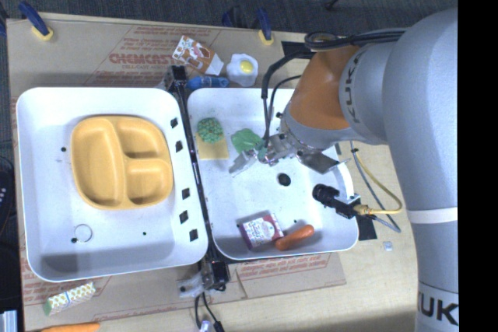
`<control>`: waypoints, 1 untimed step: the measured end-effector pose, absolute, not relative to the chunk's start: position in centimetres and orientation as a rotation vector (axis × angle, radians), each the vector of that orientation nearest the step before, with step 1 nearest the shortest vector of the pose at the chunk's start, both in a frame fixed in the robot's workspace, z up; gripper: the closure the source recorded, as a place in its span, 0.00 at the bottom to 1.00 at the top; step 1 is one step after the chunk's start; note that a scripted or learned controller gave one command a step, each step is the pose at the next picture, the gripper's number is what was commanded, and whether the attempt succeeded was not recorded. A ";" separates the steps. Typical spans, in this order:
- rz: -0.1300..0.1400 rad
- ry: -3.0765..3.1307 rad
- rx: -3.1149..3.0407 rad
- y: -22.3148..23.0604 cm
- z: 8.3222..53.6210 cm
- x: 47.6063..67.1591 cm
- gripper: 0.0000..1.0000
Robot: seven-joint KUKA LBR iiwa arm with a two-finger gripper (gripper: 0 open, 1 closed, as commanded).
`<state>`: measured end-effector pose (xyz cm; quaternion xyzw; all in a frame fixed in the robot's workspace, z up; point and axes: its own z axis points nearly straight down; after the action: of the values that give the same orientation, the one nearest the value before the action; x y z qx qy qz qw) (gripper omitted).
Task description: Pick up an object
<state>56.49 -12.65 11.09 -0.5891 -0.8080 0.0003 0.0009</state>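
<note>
Gripper: gripper (247, 158) low in the right bin (331, 241), finger state cannot be told, beside a green piece (246, 139).
Right bin: one orange carrot (295, 238), one red packet (260, 230), one green-topped block (211, 136).
Left bin (47, 117): one yellow divided tray (122, 161).

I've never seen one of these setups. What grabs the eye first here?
The big grey arm with its orange band, reaching in from the right over the right bin. Next, the yellow divided tray sitting in the left bin. Its claw hangs by a green item.
</note>
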 end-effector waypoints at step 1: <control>0.012 -2.556 -1.816 -12.2 9.3 65.6 0.00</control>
<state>65.56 -12.15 9.34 -0.5792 -0.8152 0.0038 0.0031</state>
